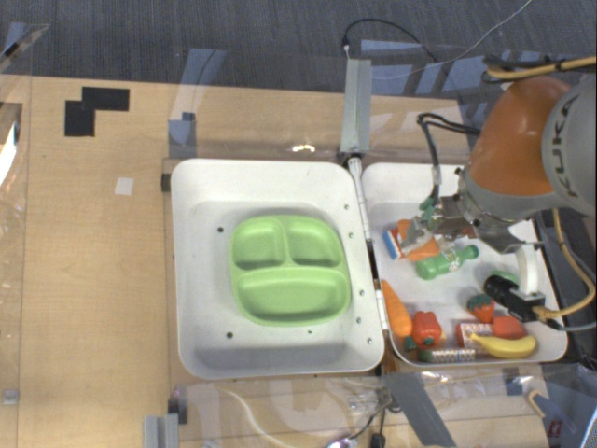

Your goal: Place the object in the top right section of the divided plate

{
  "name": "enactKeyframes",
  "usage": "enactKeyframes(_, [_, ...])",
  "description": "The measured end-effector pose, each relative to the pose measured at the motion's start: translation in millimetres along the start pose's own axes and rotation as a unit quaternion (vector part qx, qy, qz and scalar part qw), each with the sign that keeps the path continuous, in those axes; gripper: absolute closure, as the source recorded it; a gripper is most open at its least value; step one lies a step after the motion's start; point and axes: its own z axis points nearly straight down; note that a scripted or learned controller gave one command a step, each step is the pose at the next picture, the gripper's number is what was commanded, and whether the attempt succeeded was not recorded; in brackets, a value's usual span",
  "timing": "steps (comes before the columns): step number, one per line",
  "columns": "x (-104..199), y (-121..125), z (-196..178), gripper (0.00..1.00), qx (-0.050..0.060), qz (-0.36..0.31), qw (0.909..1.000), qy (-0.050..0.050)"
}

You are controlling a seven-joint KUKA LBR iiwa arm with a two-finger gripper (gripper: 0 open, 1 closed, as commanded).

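gripper (437, 234) low in right bin (550, 348), near its left wall | jaws: couldn't tell | green bottle (446, 263) just beside: likely light, stiff, slippery; grip mid-body | divided plate (290, 268) sat mid left bin

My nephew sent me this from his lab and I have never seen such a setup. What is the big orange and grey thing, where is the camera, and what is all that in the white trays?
The orange and grey thing is a robot arm reaching in from the right. The one camera sits above the bench and looks down at a slant. Two shallow white bins stand side by side. The left bin holds a green divided plate with three sections, none with anything in it. The right bin holds toy food: a carrot, a banana, a green bottle and some red and orange pieces. The arm's tool hangs low over the toys at the bin's upper middle; I cannot tell if it grips anything.
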Motion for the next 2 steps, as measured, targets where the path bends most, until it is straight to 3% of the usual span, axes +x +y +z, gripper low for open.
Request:
enactKeyframes(1, [80.3,-18.4,4.8,1.0,0.0,-0.054,0.9985,0.0])
enactKeyframes(2, [115.9,41.1,4.8,1.0,0.0,-0.078,0.997,0.0])
